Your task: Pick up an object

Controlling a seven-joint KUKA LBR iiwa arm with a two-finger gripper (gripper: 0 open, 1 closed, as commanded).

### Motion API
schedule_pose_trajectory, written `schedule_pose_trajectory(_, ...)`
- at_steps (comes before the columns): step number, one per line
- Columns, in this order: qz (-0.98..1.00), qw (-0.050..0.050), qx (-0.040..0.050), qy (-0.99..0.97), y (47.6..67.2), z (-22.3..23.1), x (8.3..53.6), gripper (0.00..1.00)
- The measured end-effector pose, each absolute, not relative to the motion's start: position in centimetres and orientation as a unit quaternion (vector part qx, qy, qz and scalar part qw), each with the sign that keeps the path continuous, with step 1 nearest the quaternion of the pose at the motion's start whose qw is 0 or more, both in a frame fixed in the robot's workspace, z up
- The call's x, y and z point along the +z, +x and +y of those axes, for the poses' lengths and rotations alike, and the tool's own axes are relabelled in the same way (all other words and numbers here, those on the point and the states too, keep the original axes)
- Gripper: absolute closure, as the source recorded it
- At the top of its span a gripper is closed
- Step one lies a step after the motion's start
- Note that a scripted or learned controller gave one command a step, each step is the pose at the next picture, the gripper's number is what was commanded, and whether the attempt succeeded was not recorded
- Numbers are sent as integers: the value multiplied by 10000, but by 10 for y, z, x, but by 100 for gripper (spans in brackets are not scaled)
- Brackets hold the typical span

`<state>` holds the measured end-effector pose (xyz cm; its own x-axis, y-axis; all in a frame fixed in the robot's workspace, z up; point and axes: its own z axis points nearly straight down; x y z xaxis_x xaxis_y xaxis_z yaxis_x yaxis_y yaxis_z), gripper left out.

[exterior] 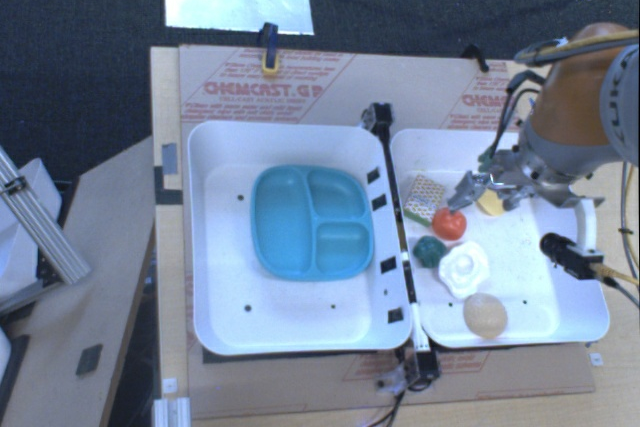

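Camera view looks down on the worktop (170, 215), two white bins side by side. Over on the left bin (220, 165), a blue divided plate (308, 221) lies flat in the middle, three compartments facing up. Across the black divider strip (392, 215), the right bin (560, 305) holds all the small things. And there's the arm (580, 105), grey with its orange band, reaching in from the right and bent down over the bin's far half. The pincer (470, 190) sits low, its metal tips pointing toward the divider, just above a red tomato-like ball (449, 223). Nothing is visibly clamped between the tips, and whether they stand wide or narrow I cannot tell from this angle. Just left of the tips, a tan checkered block (424, 195) with an orange edge lies tilted. A yellow piece (490, 202) peeks out right beside the wrist, partly covered by it. Below the red ball, a dark green lump (430, 250) touches a white frilly piece (465, 267), and nearer the front rim lies a pale beige ball (485, 314). A black part (568, 255) hangs off the arm over the bin's right side.
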<state>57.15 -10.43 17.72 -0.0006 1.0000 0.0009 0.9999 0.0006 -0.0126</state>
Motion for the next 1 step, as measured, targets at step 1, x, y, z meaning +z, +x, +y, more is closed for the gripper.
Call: schedule_pose_trajectory(1, -7081, -7, -3, -7061, 575, -104, 185, 0)
